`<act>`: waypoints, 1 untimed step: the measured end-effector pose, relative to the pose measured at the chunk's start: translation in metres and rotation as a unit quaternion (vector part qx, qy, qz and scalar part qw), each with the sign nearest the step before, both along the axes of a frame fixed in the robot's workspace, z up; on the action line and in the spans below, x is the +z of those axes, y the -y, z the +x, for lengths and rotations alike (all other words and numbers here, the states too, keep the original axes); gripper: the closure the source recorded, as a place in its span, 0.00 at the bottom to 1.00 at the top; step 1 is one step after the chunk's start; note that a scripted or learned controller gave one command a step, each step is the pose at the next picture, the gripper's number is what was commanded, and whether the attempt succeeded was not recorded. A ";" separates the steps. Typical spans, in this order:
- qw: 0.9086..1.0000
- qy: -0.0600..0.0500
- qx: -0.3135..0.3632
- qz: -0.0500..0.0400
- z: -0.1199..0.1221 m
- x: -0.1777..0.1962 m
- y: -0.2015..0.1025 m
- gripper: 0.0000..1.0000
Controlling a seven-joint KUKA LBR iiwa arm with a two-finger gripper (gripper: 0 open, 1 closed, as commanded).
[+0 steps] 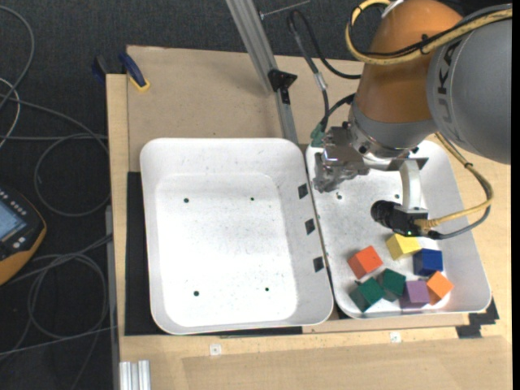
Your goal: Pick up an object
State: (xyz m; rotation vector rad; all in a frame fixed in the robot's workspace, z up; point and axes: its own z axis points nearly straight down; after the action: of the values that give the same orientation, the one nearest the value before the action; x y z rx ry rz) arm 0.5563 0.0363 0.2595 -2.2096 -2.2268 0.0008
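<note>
Several small coloured blocks lie clustered in the near corner of the right bin [463,218]: a red-orange block [366,260], a yellow block [401,244], a blue block [428,261], an orange block [439,284], a purple block [417,292] and two green blocks [393,283] [367,295]. My gripper [327,177] hangs over the far left part of the right bin, close to the wall between the bins. It is well apart from the blocks, up and to the left of them. I see nothing held in it.
The left bin [154,242] sits beside the right one, with black clips [309,226] along the shared wall. A slanted metal pole [260,47] rises behind the bins. The bulky arm [406,63] covers the right bin's far side. Cables lie on the floor at left.
</note>
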 end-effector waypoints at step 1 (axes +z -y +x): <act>1.000 0.002 0.000 0.000 0.004 0.004 -0.052 1.00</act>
State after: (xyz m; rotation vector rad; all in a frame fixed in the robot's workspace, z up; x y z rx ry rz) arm 0.5606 0.0880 0.2631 -2.2129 -2.2282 -0.0040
